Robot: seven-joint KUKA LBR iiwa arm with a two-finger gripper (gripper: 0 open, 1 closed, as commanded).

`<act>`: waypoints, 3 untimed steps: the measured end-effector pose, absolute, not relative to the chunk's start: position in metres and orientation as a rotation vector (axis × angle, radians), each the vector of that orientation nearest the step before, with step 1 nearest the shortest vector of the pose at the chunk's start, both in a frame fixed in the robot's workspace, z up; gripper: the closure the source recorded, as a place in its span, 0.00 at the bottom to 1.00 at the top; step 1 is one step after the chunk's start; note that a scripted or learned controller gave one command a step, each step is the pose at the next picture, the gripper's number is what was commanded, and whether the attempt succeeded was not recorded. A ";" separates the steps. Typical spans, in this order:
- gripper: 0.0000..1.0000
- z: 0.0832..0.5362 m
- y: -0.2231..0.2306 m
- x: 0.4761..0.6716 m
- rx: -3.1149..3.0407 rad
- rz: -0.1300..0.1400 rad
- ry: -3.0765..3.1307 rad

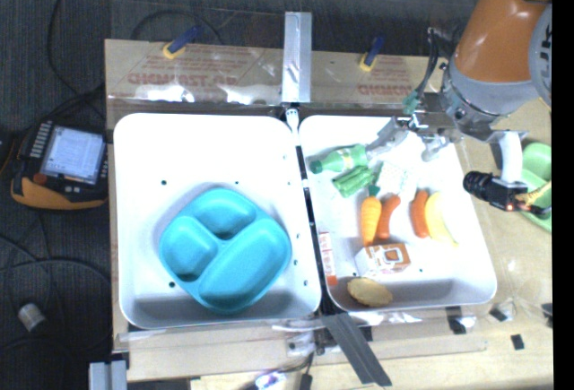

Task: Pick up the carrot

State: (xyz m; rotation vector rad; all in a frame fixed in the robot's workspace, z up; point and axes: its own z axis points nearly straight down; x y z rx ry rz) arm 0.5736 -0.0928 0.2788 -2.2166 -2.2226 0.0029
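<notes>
1. One carrot (pixel 370 220) lies near the middle of the right bin (pixel 480 276), its leafy end pointing to 12 o'clock. A redder piece (pixel 389 212) touches it at 3 o'clock, and a green bottle (pixel 337 160) lies near it at 11 o'clock.
2. The gripper (pixel 411 143) hangs over the bin's far end, at about 1 o'clock from the carrot. Its fingers look spread apart, with nothing between them.
3. To do this well, I would bring the gripper toward 7 o'clock until it stands over the carrot's thick orange body, not its green top.
4. One finger has to drop into the seam against the redder piece, so a grip low on the body, where the two seem to part slightly, looks safer.
5. A carton (pixel 387 256) sits just beside the tip at 5 o'clock, so I would keep the fingers clear of it.
6. Close only once both fingers are well down the carrot's sides. It looks smooth and tapered, and may squirt out.
</notes>
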 end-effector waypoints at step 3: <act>1.00 0.099 -0.146 0.542 -2.218 -0.014 -2.232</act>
